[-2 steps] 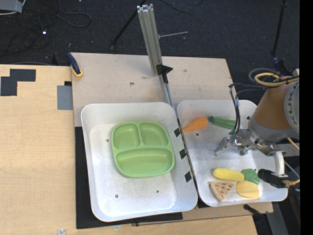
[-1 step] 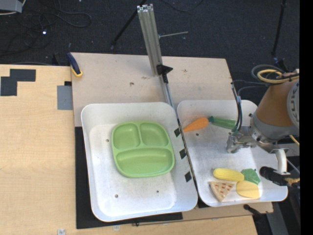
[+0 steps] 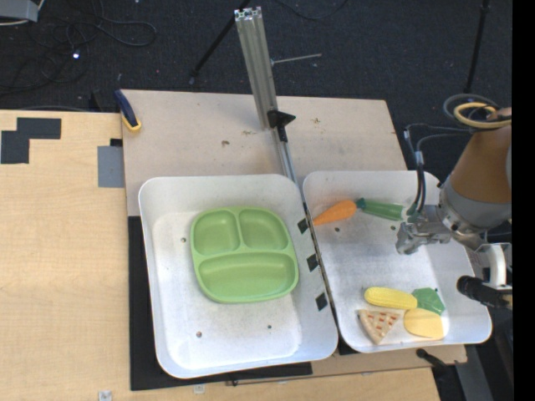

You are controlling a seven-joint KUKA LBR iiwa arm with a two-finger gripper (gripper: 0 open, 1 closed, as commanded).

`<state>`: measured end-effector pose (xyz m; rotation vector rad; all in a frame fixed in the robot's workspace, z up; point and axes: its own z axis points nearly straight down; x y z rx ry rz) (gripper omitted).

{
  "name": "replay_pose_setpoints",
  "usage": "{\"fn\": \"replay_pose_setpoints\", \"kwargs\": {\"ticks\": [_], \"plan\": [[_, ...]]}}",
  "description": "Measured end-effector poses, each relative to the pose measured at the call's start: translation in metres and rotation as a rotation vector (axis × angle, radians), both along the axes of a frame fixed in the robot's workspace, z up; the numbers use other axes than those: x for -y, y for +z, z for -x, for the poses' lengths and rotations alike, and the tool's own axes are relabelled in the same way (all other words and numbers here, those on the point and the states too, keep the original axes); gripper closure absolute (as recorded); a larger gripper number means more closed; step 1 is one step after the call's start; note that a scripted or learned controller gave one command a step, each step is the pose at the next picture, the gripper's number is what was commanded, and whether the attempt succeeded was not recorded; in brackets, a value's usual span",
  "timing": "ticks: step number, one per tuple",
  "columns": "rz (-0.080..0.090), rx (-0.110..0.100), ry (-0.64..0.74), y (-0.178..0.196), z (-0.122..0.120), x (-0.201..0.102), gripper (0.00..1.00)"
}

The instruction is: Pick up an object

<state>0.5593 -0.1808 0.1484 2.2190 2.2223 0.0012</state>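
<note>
The gripper (image 3: 409,239) is seen low inside the right bin (image 3: 468,332), near its upper right part. Whether it is wide or narrow cannot be told, and nothing is seen held in it. The toy carrot (image 3: 334,213) with its green top is observed just to its left, apart from it. A corn cob (image 3: 389,297), pizza slice (image 3: 378,324), yellow piece (image 3: 425,324) and green piece (image 3: 430,297) are grouped near the front. A green divided plate (image 3: 244,254) is noted in the left bin (image 3: 167,341)

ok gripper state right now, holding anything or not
Gripper: cannot be told. It sits low in the right bin, just right of the toy carrot, and nothing is visibly held.
</note>
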Motion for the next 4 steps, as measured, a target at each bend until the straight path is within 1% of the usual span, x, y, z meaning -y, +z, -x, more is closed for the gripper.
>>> {"fn": "replay_pose_setpoints", "kwargs": {"ticks": [1,2,3,4], "plan": [[0.0,0.001,0.0,0.049,0.008,-0.005,1.0],[0.001,0.002,0.0,0.092,0.007,-0.004,1.0],[-0.002,-0.004,0.003,0.084,-0.007,-0.051,1.0],[-0.002,-0.002,0.004,0.093,-0.012,-0.106,1.0]]}}
